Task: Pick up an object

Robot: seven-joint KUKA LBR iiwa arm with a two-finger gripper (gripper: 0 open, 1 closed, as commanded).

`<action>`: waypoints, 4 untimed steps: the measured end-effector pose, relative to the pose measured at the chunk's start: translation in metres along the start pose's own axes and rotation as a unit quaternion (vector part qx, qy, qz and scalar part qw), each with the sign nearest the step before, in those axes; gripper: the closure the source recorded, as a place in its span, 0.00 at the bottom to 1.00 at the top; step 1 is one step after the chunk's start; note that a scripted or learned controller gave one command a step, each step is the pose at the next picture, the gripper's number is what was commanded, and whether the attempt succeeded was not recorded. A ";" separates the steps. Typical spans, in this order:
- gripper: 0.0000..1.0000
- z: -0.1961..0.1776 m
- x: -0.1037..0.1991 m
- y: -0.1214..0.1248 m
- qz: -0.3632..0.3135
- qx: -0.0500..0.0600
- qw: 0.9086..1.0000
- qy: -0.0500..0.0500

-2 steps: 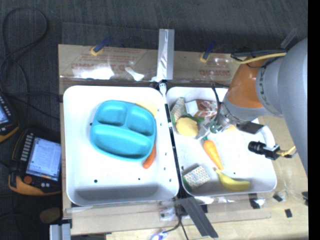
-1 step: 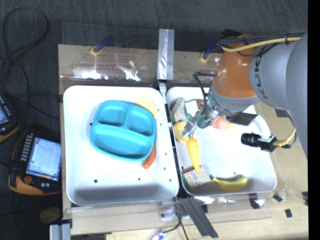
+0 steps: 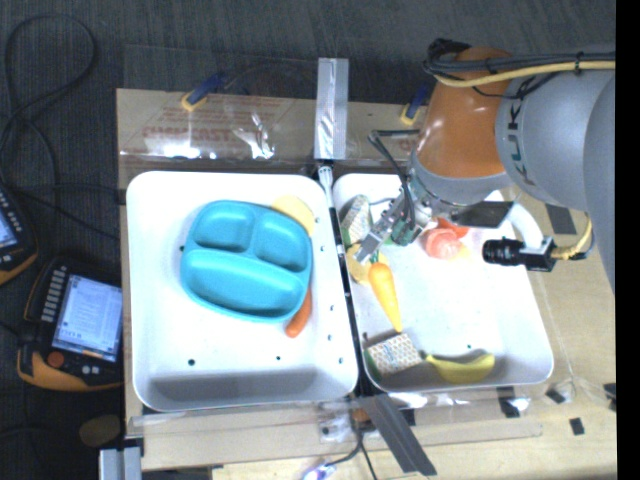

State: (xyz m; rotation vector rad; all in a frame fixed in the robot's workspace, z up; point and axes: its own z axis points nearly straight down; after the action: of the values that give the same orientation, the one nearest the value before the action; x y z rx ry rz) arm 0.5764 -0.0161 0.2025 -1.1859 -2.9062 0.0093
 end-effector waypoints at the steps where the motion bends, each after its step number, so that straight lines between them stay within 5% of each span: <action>1: 0.00 0.000 0.000 0.000 0.000 0.000 1.000 0.000; 2: 0.00 0.021 -0.066 0.051 0.082 0.000 0.997 0.000; 3: 0.00 0.021 -0.028 -0.054 0.025 0.000 1.000 0.001; 4: 0.00 0.114 -0.045 -0.082 0.150 -0.004 0.989 -0.004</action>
State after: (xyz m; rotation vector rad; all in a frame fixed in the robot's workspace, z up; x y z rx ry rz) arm 0.5505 -0.1069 0.0889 -1.6148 -2.7053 0.0036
